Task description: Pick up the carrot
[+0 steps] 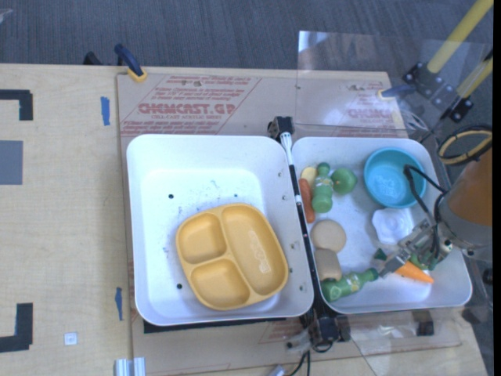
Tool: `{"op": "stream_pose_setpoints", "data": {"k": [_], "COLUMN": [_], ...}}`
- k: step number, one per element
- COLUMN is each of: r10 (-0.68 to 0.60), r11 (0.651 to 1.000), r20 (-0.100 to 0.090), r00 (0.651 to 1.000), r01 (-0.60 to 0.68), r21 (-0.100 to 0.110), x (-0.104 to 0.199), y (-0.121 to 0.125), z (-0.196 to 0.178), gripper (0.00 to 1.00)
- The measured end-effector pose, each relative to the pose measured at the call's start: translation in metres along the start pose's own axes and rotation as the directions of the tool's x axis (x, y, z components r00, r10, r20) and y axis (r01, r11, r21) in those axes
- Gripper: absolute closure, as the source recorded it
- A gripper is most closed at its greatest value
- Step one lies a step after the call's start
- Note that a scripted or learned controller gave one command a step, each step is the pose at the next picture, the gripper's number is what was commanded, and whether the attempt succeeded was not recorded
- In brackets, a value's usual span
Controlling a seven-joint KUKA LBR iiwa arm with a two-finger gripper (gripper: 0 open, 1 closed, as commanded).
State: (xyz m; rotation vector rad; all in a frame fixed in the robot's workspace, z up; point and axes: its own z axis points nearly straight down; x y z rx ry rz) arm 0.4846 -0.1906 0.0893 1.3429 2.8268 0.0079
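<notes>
You've got the gripper (419,251) low in the right bin (454,292), the carrot (415,272) just beneath it, touching; whether it's pinching, you can't tell.

The small orange carrot (414,272), a tapered toy-like piece with a smooth bright surface, lies in the right-hand shallow white bin (454,292), close to that bin's near right corner. It rests almost flat on the bin floor, its long axis running roughly left to right with a slight downward slant toward the right, where the narrower tip points. Its left end meets the metal parts of the gripper and is partly hidden there, so whether it is pinched or merely touched cannot be told.
</notes>
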Motion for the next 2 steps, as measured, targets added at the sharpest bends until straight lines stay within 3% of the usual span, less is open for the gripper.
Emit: {"op": "stream_pose_setpoints", "data": {"k": [1,2], "r10": [0.001,0.188], "r11": [1.000,0.982], "r20": [0.016,-0.003], "r00": [1.000,0.982], "r01": [-0.001,-0.188], "r21": [-0.005,0.006], "x": [-0.005,0.013], "y": [0.001,0.052], "z": [-0.013,-0.055], "gripper": [1.00,1.00]}}
